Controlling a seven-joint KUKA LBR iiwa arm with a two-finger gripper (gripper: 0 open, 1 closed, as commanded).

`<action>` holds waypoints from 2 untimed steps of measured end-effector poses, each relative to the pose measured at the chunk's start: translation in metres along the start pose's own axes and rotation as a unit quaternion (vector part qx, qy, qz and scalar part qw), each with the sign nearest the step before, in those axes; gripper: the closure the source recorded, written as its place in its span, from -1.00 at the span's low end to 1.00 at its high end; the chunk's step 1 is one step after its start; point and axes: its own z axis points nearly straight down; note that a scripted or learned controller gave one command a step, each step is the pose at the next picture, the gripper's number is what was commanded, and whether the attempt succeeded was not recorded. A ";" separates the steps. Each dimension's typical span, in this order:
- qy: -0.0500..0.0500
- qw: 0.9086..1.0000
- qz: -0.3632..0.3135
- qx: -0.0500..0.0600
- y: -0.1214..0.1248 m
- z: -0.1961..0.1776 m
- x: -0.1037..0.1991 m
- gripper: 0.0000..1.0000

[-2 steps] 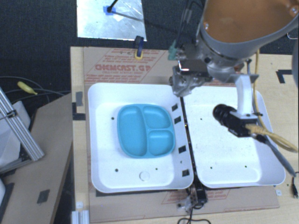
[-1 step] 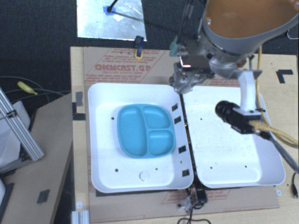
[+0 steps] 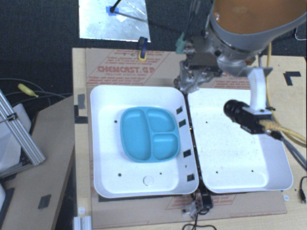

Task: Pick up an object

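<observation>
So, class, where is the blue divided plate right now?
In the camera view the blue divided plate lies flat in the left white bin, near its middle.

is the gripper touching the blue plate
Apart. The camera view shows the gripper up at the bins' far edge, with bare white bin floor between it and the blue plate in the left bin.

- arm (image 3: 254, 13) cut off by top and right frame edges; only the wrist end with orange band is in frame
- gripper (image 3: 189, 83) sits under the wrist at the far rims of the bins, finger state unreadable
- right bin (image 3: 240, 176): far-right part covered by the arm and a black camera unit (image 3: 242, 114)
- small round mark (image 3: 147, 180) in left bin (image 3: 108, 166), too faint to identify
</observation>
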 end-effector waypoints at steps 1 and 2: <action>-0.002 1.000 0.008 0.006 -0.001 0.038 0.081 1.00; -0.003 1.000 0.015 0.006 0.042 0.079 0.026 1.00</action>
